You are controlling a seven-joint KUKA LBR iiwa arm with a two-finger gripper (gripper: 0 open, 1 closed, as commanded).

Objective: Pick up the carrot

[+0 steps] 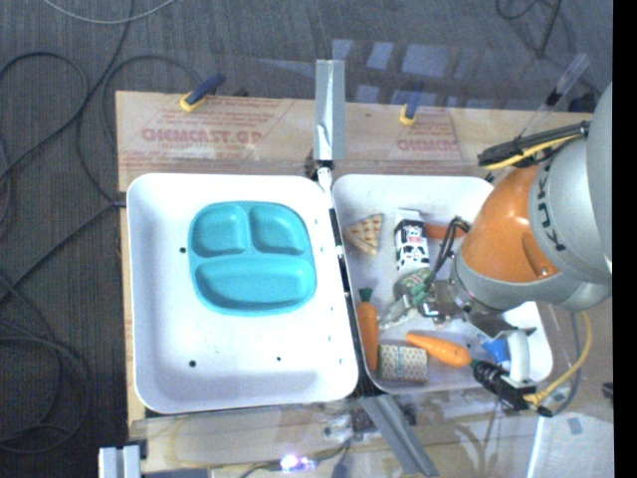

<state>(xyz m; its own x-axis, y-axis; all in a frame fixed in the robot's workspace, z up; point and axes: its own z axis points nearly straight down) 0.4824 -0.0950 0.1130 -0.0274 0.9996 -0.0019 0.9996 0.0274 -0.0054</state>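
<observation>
**Q:** Fig. 1, view from above. What do the two bins hold?

**A:** The left bin (149,366) bears a teal divided plate (254,257) at its centre. The right bin (468,185) holds several small items. With 12 o'clock taken as the top of the view, a waffle-patterned wedge (365,233) lies at 10 o'clock and a cow-patterned can (410,247) at 12 o'clock. A patterned box (403,363) lies at 7 o'clock, close to the near wall.

**Q:** Where is the carrot?

**A:** Two carrot-shaped pieces show, both in the right bin. The left carrot (368,335) lies at 8 o'clock along the bin's left wall, its green top pointing toward 12 o'clock. The right carrot (438,349) lies at 6 o'clock, set crosswise, with its thin end toward 3 o'clock. It sits just beside the patterned box, on that box's 2 o'clock side.

**Q:** And the arm?

**A:** It enters from 3 o'clock. The gripper (423,295) is near the middle of the right bin, at 12 o'clock of the right carrot and at 2 o'clock of the left carrot.

**Q:** Is the gripper wide, narrow, or holding something?

**A:** That cannot be told, because the wrist hides its tip. Neither carrot is seen inside it, and both lie on the bin floor.
</observation>
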